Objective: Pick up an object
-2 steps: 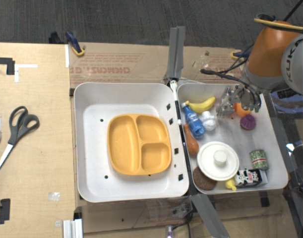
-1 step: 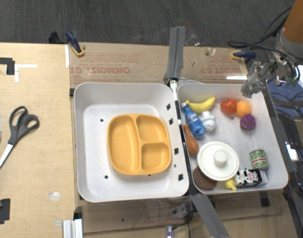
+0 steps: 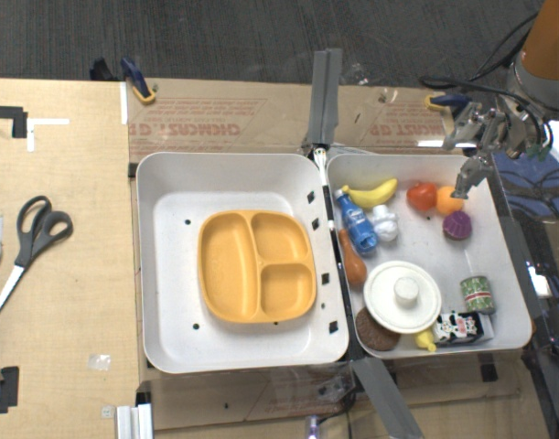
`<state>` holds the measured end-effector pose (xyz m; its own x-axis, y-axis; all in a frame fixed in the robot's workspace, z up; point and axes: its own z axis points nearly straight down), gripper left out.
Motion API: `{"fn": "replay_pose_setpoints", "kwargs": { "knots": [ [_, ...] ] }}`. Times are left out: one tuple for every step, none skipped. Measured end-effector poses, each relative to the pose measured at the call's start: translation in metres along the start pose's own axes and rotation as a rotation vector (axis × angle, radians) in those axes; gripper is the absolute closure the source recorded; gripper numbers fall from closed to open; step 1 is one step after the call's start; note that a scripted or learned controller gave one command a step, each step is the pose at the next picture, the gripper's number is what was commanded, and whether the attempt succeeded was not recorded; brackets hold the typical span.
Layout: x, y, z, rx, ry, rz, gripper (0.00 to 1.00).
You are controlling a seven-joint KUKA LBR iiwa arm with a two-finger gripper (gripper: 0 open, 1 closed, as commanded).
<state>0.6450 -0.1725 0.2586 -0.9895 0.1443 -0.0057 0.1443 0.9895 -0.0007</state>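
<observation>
At the upper right of the frame, your gripper (image 3: 462, 188) hangs over the right bin (image 3: 512, 245); I cannot tell its opening. The orange ball (image 3: 449, 200) sits directly beneath, touching the tomato (image 3: 423, 196).

Lighting's pretty even and bright, looks like diffuse overhead light, nothing harsh. Shadows are soft and short: a faint one hugs the yellow divided plate (image 3: 258, 266) in the left bin (image 3: 160, 273), and the 2 bins throw thin dark edges onto the bench. The white plastic runs close to blown out, and the round white lid (image 3: 403, 294) in the right bin (image 3: 510, 273) loses most of its surface detail. Slight sheen on the cardboard (image 3: 215, 126) up top. Focus is soft overall, with small labels unreadable. The arm at the top right is smeared. Straight edges bow a little near the corners. The dark floor at the top is murky.
</observation>
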Motion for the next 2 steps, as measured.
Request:
{"fn": "replay_pose_setpoints", "kwargs": {
  "knots": [
    [-0.001, -0.010, 0.130, 0.000, 0.002, -0.030, 0.00],
    [0.020, 0.051, 0.166, -0.001, 0.002, 0.087, 0.00]
  ]
}}
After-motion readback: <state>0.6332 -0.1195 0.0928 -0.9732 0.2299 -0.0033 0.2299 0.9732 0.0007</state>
